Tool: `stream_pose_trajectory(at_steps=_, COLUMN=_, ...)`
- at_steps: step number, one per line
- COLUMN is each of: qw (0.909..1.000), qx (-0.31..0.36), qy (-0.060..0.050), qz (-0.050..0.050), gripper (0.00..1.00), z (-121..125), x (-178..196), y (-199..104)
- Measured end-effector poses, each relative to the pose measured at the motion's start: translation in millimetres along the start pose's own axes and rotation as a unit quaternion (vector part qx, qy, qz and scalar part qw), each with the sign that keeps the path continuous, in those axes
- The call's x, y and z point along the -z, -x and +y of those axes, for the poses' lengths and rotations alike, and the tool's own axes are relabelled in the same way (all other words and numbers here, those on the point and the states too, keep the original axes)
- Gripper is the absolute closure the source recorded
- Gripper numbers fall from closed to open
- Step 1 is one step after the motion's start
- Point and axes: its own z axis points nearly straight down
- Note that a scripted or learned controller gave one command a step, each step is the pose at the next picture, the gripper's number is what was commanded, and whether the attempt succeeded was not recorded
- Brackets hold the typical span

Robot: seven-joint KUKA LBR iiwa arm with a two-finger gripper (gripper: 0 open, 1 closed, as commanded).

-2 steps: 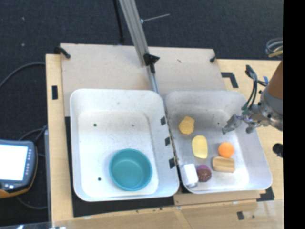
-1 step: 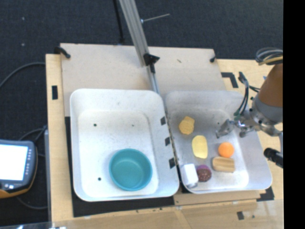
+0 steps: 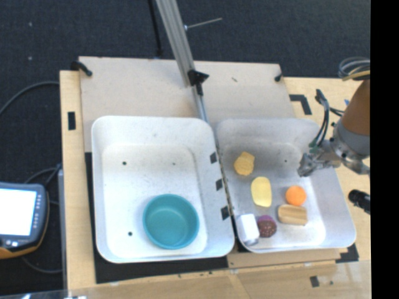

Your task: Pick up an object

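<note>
You see a dark carpet floor (image 3: 75, 17) all around a light wooden bench (image 3: 72, 185). A pale board (image 3: 143, 92) lies on top of it. A shiny metal pole (image 3: 174, 30) leans up from the board. At the left sits a small screen (image 3: 17, 213), with black cables (image 3: 25, 104) nearby.
</note>
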Motion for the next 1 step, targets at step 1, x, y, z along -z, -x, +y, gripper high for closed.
stream_pose_trajectory(at_steps=1, qw=1.0, qx=0.004, qy=0.001, qz=0.0, gripper=1.0, z=5.3, x=52.4, y=-8.5)
